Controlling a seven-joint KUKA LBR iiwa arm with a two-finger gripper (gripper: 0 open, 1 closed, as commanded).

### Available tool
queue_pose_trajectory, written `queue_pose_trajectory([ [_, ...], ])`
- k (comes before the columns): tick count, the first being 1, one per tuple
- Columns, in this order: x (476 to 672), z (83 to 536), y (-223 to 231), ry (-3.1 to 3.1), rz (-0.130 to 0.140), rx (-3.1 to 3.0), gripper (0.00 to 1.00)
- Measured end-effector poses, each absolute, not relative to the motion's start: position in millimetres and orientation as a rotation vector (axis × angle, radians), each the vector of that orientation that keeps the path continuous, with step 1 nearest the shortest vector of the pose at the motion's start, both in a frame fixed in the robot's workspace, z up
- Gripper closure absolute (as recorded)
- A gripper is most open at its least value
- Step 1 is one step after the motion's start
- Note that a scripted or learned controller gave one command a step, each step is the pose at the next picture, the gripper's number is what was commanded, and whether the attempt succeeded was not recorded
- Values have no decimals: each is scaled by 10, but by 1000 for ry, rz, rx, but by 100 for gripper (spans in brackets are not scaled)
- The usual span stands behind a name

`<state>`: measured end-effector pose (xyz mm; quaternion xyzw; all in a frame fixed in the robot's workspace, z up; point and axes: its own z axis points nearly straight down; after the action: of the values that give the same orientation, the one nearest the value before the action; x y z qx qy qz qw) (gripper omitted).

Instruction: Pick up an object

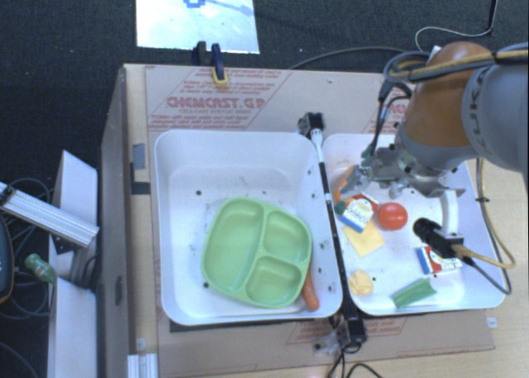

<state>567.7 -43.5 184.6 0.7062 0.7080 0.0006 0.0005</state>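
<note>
A: Quick, where's your end effector [388,171]?

B: Low over the back of the right bin [471,281], near the divider side. My wrist covers it, so I cannot tell how it is set, and I see nothing held in it.

A: Target?

B: Any object counts. Nearest are the orange piece [344,179] just beside the end effector toward the left bin [178,203], and the small carton [358,212] just in front of it, toward the camera. The red tomato [393,216] sits right of the carton, also just front of me.

A: Key relation for the move?

B: Things lie front and front-left of the end effector, all close. Only one arm, so no choice there. My guess: a short shift toward the camera, then down.

A: Axis of the carton?

B: Tilted; long axis runs diagonally, from back-right to front-left in the view. The yellow slice [364,238] touches its front edge and may get dragged.

A: Other stuff?

B: Green block [413,292] at the front, long axis nearly left-right, well apart from me. Green divided plate [258,252] and a carrot [310,292] in the left bin, farther off.
</note>
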Motion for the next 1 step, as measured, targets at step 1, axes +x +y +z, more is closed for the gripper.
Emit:
queue_pose_trajectory([
  [1, 6148, 1823, -1079, 2220, 0, 2218, 0],
])
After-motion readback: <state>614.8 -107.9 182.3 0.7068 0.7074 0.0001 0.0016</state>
